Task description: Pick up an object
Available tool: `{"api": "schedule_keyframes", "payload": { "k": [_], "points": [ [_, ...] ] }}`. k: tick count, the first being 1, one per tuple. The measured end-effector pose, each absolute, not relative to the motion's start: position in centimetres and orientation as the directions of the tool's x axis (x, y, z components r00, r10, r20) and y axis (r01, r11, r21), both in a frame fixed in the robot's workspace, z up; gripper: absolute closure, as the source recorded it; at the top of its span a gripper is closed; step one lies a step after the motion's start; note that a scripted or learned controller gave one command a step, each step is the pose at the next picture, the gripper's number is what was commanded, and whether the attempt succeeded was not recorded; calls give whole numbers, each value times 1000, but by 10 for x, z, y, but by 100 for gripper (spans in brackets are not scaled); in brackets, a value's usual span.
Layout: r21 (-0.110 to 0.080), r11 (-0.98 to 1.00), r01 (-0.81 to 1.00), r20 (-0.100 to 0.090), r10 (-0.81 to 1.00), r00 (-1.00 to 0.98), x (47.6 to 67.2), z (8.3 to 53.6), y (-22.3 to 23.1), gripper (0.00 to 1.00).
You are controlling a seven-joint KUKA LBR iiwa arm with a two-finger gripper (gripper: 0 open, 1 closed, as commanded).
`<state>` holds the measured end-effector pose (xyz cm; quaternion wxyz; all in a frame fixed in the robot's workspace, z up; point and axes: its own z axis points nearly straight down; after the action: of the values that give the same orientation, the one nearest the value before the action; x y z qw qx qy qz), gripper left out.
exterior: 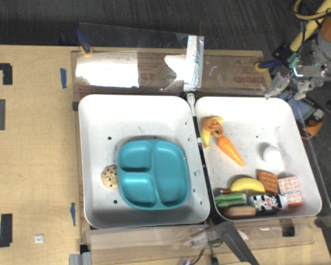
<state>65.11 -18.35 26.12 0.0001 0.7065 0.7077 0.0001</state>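
A pale wooden bench top [27,148] with black corner marks and bits of blue tape is seen along the left edge. On it, the left shallow white bin [94,115] is set, and a teal plastic plate with three compartments [153,173] is laid in its near half, slightly toward the right wall. A round speckled biscuit [109,176] is placed just beside the plate's left rim.

In the right shallow white bin [248,112], touching the left one along the middle edge, an orange toy carrot [229,149] is laid near the left wall, with a yellow and orange curled toy [212,127] touching its upper end. A small white rounded object [272,153] is found toward the right wall. Along the near edge are gathered a yellow banana [247,185], a brown waffle piece [268,181], a green vegetable toy [229,199], a brown sausage toy [240,211], a black and white carton [266,203] and a pink and white printed box [290,191]; their printing cannot be read.

A clear plastic screen [154,59] is stood behind the bins. The floor beyond is dark.

The grey gripper [293,81] is held above the right bin's far right corner; whether it is open cannot be told, and nothing is seen in it.
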Motion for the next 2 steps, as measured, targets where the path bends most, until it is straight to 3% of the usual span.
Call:
{"api": "schedule_keyframes", "payload": {
  "k": [1,2],
  "points": [
    [-4,17,1000,0,1000,-17,666,225,-195,0],
    [-5,215,977,3,977,-215,646,113,-138,0]
  ]
}}
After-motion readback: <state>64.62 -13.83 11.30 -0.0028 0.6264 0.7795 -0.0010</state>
